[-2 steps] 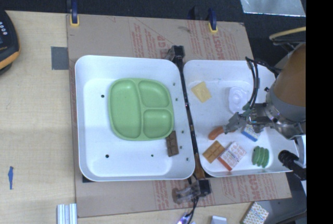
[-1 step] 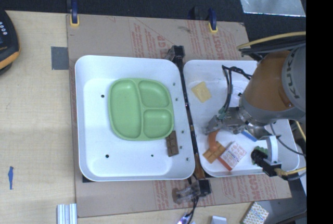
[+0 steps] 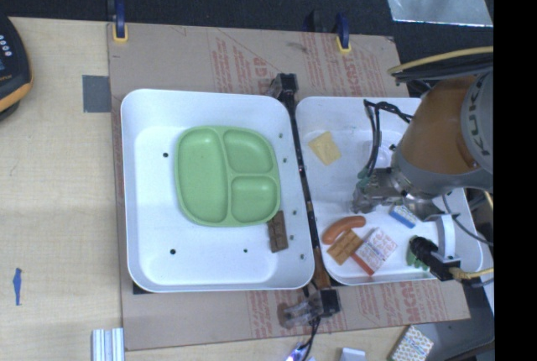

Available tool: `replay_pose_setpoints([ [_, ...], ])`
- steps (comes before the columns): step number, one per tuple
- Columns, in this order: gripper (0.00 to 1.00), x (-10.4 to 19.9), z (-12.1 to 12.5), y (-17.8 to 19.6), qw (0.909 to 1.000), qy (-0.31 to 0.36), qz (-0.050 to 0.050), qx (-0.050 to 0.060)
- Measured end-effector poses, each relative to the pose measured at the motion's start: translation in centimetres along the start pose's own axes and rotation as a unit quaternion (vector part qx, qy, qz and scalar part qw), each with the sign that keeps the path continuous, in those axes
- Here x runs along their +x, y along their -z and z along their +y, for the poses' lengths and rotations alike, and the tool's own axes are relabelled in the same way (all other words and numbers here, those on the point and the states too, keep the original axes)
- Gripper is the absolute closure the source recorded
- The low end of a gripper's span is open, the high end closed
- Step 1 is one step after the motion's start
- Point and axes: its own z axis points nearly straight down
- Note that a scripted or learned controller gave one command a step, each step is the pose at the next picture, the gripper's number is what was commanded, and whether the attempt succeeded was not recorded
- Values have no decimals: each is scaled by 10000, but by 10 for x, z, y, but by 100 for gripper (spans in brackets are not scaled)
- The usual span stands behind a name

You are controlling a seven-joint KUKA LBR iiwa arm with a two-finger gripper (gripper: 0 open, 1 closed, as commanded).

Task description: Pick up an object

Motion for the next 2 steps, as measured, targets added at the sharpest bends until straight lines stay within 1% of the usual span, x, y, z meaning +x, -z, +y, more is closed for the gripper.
replay_pose_setpoints([
  [1,0,0,0,0,10000,-4,0,-2],
  [2,0,-48,107,21,10000,-8,-20,-79],
])
